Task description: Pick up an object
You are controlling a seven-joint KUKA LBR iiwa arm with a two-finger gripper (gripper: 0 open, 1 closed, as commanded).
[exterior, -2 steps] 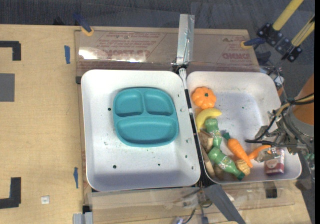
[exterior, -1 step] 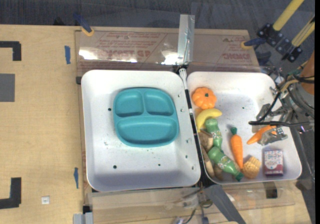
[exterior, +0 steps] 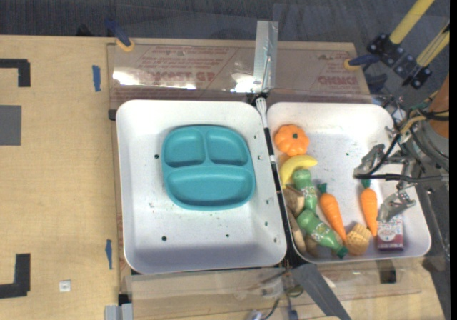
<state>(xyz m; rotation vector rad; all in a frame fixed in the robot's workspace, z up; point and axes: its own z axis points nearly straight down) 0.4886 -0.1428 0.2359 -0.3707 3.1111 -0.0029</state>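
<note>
Light is even and bright; white glare lies on the clear plastic sheet [exterior: 186,77] (behind the bins), shadows soft, picture slightly grainy.

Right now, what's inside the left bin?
Left bin holds one teal divided plate, lying flat near the middle; its three compartments look bare. Dark specks dot the bin floor around it. Whatever is under the plate is covered.

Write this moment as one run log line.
gripper: over right bin, above carrot | held: nothing seen | teal plate: left bin

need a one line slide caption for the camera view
Gripper hovers above a carrot in the right bin of toy food; a teal divided plate sits in the left bin.
</note>
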